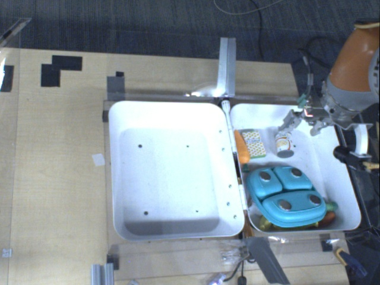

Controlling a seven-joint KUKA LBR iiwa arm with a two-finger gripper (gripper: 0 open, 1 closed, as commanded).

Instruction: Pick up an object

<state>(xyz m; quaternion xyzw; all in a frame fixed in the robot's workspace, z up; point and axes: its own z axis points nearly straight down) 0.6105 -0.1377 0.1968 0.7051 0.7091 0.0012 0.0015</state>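
Camera view puts my pincer (304, 122) high in the right bin, fingers spread and holding nothing; the small jar (283, 145) lies just below-left of it.

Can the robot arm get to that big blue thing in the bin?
Probably yes. The blue toy lies on top of the pile in the right bin, nothing covers it, and the end effector hangs over the same bin.

A robotics lab: wooden bench (53, 159), two white bins (172, 227), loose cable (249, 8) on carpet.
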